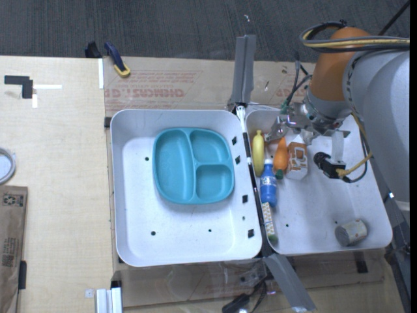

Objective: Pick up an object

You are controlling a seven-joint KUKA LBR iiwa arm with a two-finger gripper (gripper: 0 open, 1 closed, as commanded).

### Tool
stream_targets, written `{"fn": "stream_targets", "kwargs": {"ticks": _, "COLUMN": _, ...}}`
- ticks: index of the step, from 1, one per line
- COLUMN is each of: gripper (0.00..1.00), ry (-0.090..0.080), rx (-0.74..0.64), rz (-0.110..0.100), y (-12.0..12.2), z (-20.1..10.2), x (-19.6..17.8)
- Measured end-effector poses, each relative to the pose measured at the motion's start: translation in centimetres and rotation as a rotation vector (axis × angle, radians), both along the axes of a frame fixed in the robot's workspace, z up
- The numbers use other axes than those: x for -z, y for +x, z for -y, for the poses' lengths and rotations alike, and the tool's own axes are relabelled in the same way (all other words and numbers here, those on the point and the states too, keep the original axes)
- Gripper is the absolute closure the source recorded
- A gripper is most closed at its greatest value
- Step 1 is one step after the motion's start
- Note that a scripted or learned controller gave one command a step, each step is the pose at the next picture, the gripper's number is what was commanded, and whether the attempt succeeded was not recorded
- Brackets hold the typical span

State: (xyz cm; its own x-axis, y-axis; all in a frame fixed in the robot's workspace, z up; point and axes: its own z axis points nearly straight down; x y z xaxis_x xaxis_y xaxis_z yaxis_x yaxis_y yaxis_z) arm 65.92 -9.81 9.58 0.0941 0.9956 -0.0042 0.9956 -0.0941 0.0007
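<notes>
the arm's wrist hides the gripper (pixel 291 124) over the right bin (pixel 365 194); its state is unclear.

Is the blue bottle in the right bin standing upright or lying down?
Lying down. The blue bottle rests on its side along the right bin's left wall, its white cap toward the banana.

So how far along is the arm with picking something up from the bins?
Nothing looks picked up yet. The banana, carrot, blue bottle and grey block all lie in the right bin. The gripper is low at that bin's far end, near the carrot. Grasping and lifting remain.
</notes>
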Motion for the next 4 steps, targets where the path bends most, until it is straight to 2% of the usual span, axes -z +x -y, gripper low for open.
{"fn": "stream_targets", "kwargs": {"ticks": 1, "gripper": 1.00, "ry": -0.002, "rx": -0.001, "rz": 0.003, "y": 0.1, "z": 0.1, "x": -1.0}}
{"fn": "stream_targets", "kwargs": {"ticks": 2, "gripper": 0.00, "ry": -0.002, "rx": -0.001, "rz": 0.003, "y": 0.1, "z": 0.1, "x": -1.0}}
{"fn": "stream_targets", "kwargs": {"ticks": 3, "gripper": 0.00, "ry": 0.003, "rx": -0.044, "rz": -0.001, "y": -5.9, "z": 0.3, "x": 0.4}}
{"fn": "stream_targets", "kwargs": {"ticks": 4, "gripper": 1.00, "ry": 0.003, "rx": -0.039, "rz": 0.000, "y": -5.9, "z": 0.5, "x": -0.5}}
